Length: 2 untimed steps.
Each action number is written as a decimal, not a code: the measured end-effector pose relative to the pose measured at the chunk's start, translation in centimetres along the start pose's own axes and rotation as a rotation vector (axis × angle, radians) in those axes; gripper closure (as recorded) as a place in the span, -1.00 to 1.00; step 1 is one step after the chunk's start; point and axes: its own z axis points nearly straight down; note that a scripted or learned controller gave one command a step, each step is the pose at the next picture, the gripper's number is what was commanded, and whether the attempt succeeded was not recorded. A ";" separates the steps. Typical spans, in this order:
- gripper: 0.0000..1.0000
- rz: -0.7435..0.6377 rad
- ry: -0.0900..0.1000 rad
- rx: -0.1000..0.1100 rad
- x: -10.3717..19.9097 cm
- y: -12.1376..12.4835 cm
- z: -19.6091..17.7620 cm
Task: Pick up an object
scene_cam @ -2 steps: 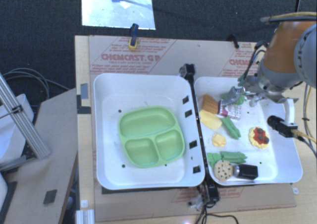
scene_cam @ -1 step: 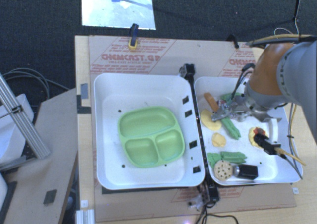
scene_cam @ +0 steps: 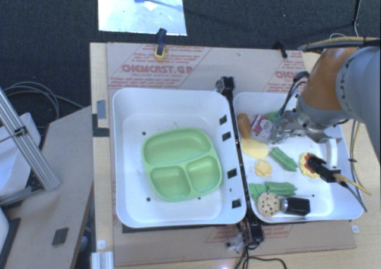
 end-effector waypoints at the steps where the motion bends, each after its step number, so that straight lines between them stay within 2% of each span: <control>1: 1.00 0.002 0.002 0.008 2.8 -8.5 1.2; 2: 1.00 -0.010 0.004 -0.002 11.0 -11.1 -9.4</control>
